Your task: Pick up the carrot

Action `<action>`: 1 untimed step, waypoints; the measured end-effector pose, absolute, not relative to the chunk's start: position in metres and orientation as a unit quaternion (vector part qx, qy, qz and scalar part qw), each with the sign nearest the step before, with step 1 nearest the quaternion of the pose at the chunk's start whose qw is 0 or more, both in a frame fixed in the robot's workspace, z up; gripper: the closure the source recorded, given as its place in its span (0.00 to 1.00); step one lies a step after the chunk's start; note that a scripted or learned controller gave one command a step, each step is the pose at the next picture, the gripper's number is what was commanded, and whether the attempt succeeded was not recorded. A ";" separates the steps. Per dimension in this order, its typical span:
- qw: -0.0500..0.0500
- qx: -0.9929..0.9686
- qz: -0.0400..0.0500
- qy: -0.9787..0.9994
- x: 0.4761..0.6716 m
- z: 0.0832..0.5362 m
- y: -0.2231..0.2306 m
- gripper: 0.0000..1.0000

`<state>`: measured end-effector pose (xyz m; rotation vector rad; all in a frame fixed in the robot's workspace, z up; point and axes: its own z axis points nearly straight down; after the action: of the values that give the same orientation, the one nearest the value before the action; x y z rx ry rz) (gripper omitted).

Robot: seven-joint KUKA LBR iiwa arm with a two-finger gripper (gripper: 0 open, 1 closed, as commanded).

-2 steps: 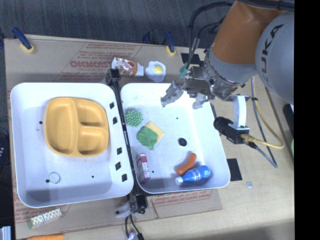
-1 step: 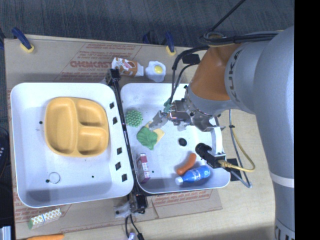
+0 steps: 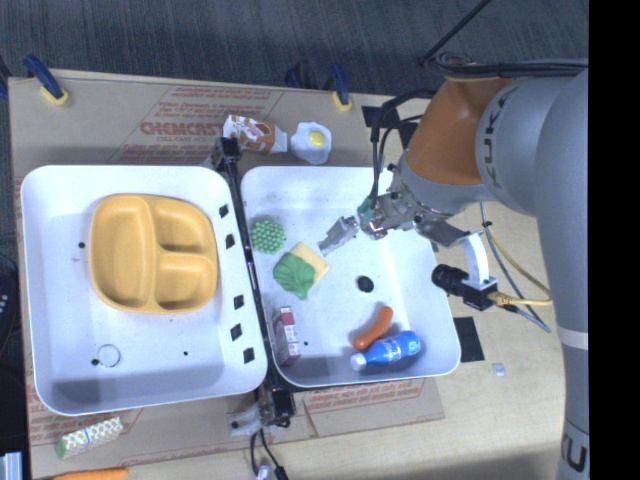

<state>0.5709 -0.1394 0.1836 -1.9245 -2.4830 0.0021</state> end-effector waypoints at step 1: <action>0.002 -0.590 0.001 -0.807 0.591 0.091 -0.105 0.00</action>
<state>0.5912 -0.1048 0.0907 -1.8523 -2.5320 0.0037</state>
